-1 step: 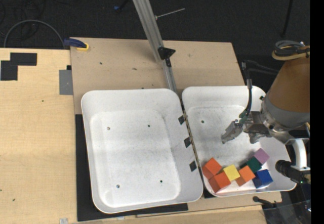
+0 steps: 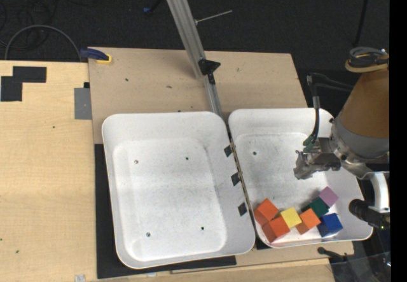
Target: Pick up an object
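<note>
Several small blocks lie in a cluster at the near edge of the right bin point(image 2: 273, 128): two orange-red blocks point(image 2: 271, 218), a yellow block point(image 2: 291, 218), an orange block point(image 2: 310, 219), a dark green block point(image 2: 318, 206), a pink-purple block point(image 2: 328, 197) and a blue block point(image 2: 330, 225). My gripper point(image 2: 308, 165) hangs over the right side of this bin, above and behind the cluster. Nothing shows between its fingers.
The left bin point(image 2: 168, 185) sits beside the right one, with black clips along the shared rim. A slanted aluminium rail point(image 2: 187, 29) rises from behind the bins. The wooden bench extends to the left and back.
</note>
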Robot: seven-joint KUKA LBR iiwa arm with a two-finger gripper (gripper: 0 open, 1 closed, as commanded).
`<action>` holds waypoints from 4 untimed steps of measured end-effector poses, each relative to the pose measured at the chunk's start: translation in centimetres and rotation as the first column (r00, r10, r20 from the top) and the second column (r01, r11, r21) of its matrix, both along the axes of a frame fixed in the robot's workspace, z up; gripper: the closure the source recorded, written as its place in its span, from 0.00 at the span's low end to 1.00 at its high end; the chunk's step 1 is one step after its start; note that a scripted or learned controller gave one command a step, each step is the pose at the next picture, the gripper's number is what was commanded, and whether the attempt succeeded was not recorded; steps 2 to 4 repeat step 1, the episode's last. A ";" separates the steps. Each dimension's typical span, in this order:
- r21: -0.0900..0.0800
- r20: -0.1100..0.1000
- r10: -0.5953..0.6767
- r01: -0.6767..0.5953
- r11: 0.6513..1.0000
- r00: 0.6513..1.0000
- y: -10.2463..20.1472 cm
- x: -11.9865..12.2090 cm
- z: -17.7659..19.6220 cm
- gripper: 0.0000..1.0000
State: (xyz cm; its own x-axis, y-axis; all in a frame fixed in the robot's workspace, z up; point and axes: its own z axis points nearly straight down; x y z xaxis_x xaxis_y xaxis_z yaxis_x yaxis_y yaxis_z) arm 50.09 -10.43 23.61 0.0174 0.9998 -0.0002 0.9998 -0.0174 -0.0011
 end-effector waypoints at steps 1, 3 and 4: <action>0.000 -0.001 -0.002 0.002 1.000 1.000 -0.1 0.0 0.9 1.00; 0.000 -0.001 -0.002 0.002 1.000 1.000 -0.1 0.0 0.9 1.00; 0.000 -0.001 -0.002 0.002 1.000 1.000 -0.1 0.0 0.9 1.00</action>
